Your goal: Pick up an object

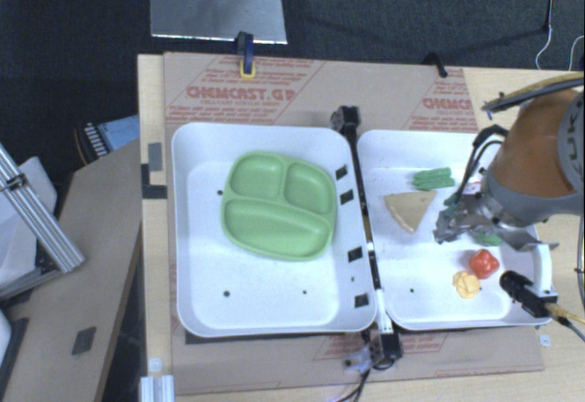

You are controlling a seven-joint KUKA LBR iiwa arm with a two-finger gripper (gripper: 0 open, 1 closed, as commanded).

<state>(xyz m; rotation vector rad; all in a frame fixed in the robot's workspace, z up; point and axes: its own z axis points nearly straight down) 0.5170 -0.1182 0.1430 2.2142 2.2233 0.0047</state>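
Two white bins sit on the bench; the gripper hovers low in the right one beside the wedge (jaw state hard to tell), nothing lifted yet.

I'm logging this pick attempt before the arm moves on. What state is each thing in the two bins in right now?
Green divided plate: lying flat in the left bin, compartments bare.
Green toy: lying loose in the right bin.
Tan wedge: lying flat, untouched.
Red piece: resting on the bin floor.
Yellow piece: resting beside the red piece.
Gripper: low over the right bin, holding nothing I can see.
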